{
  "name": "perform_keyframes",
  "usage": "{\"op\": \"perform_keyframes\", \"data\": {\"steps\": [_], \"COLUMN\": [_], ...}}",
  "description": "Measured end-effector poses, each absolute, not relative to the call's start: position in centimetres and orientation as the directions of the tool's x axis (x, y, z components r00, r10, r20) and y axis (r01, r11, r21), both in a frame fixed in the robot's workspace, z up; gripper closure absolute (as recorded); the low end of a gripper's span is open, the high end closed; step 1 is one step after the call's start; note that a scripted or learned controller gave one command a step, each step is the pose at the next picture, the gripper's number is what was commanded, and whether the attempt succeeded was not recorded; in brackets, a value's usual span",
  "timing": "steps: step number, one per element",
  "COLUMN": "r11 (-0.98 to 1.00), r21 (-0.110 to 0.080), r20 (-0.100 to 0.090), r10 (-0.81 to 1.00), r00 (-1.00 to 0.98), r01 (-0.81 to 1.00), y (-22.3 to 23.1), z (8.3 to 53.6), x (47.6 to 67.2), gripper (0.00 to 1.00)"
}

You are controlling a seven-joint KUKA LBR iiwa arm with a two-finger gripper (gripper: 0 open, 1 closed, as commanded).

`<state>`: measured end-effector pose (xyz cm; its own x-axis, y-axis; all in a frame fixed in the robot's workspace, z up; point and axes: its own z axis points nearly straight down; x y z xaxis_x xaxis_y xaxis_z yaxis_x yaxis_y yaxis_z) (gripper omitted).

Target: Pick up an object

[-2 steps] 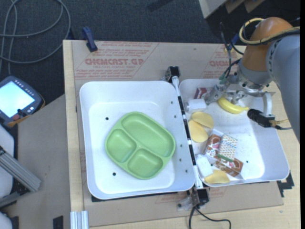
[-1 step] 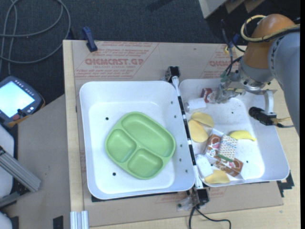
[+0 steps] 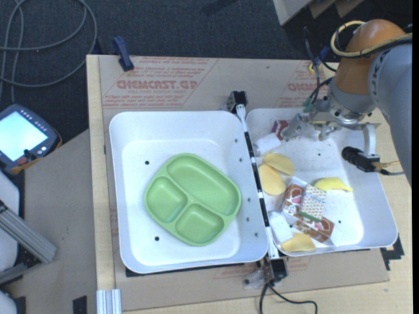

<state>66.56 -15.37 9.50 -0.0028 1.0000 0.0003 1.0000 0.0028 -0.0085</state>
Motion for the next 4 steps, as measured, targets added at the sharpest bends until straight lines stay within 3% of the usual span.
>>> {"op": "perform_keyframes", "data": {"steps": [1,2,3,4], "r11": [-0.001,-0.001,0.0,0.0], "r21": [-0.001,-0.001,0.005,0.0], "r20": [0.0,0.0,-0.001,-0.001], "r10": [1.0,1.0,1.0,1.0], "r00": [0.001,0.001,0.0,0.0], "r01": [1.0,1.0,1.0,1.0], "y": [-15.5,-16.2,-11.1,-15.0], "z": [8.4,8.4,8.7,10.4], "x": [57.4,53.8,61.9,66.7], "gripper": [0.0,0.0,0.0,0.0]}}
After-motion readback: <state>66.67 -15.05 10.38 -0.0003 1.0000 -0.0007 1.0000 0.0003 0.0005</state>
